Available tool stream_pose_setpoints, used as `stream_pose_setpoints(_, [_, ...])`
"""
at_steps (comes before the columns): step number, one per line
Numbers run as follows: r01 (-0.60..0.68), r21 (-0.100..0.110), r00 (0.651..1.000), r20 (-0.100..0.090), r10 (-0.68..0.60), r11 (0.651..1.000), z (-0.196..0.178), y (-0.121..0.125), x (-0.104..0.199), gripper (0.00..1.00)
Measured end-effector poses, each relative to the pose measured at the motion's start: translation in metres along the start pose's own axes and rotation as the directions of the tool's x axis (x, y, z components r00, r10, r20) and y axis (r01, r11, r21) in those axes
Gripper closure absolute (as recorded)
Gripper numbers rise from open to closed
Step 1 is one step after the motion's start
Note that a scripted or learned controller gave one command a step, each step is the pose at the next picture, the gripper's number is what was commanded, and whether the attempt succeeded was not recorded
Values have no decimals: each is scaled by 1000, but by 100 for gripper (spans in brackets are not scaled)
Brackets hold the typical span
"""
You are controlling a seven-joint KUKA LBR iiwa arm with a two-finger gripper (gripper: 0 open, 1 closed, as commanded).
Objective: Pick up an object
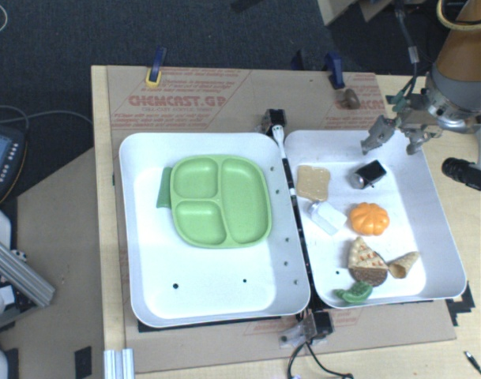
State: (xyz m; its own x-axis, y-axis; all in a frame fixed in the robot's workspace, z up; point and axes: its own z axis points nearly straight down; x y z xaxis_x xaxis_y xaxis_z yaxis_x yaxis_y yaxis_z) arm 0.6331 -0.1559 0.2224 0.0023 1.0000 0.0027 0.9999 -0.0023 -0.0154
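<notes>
My gripper (pixel 398 139) hangs over the far edge of the right bin (pixel 437 212), its two grey fingers spread apart with nothing between them. Just below it in the bin lies a small black block (pixel 370 173). Further down sit an orange pumpkin-like toy (pixel 370 219), a tan square slice (pixel 313 183), a small white piece (pixel 325 217), a brown and cream wedge (pixel 367 263), a tan cone (pixel 404 264) and a green piece (pixel 355 293).
The left bin (pixel 145 275) holds a green divided plate (pixel 221 200). The bins meet along a central rim (pixel 291 212). Clamps sit at the cardboard's far edge (pixel 154 68). The orange-banded arm (pixel 461 54) enters from the upper right.
</notes>
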Motion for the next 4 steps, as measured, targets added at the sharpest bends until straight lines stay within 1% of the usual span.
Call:
stream_pose_setpoints(1, [2,-15,1000,3,-2,1000,-9,3,0,0])
stream_pose_setpoints(2, [2,-9,1000,2,-2,1000,41,-5,-6,0])
stream_pose_setpoints(3, [3,-10,1000,1,-3,1000,86,-9,-2,0])
stream_pose_setpoints(4, [3,-10,1000,1,-3,1000,139,-9,-1,0])
